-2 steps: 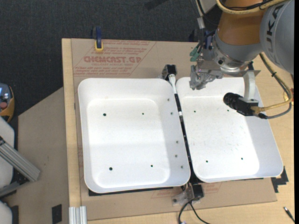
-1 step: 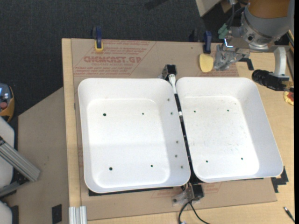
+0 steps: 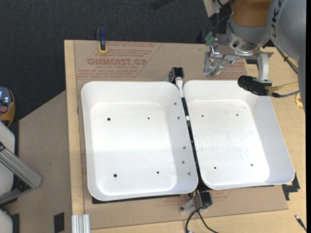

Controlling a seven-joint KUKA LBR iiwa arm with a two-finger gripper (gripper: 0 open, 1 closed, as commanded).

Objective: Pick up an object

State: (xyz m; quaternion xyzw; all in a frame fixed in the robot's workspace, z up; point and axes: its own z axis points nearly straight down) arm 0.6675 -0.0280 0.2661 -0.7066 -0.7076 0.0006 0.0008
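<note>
I am looking at the pincer (image 3: 217, 68), and it is hanging from the grey arm (image 3: 291, 13), right under the orange band (image 3: 250, 1). I cannot tell if the pincer is apart or together, because it is looking like one shiny lump from up here. Nothing is showing in its grip. It is sitting over the brown board (image 3: 121, 62), just past the far rim of the right bin (image 3: 274, 144). Just beside the pincer, on the side the arm is coming from, a little black part (image 3: 250, 84) is poking out over that bin's far corner. On the pincer's other side, close by, a black clip (image 3: 176, 74) is sitting where the two bins are meeting. From that clip a thin dark bar (image 3: 187, 125) is running away from the pincer, between the bins. The left bin (image 3: 90, 144) is lying farther off on that same side. Both bins are showing small dark dots on their floors. Well away from the pincer, past the red letters on the board, a blue and yellow clamp (image 3: 102, 40) is gripping the board's edge. I cannot tell where the thing to pick up is.
</note>
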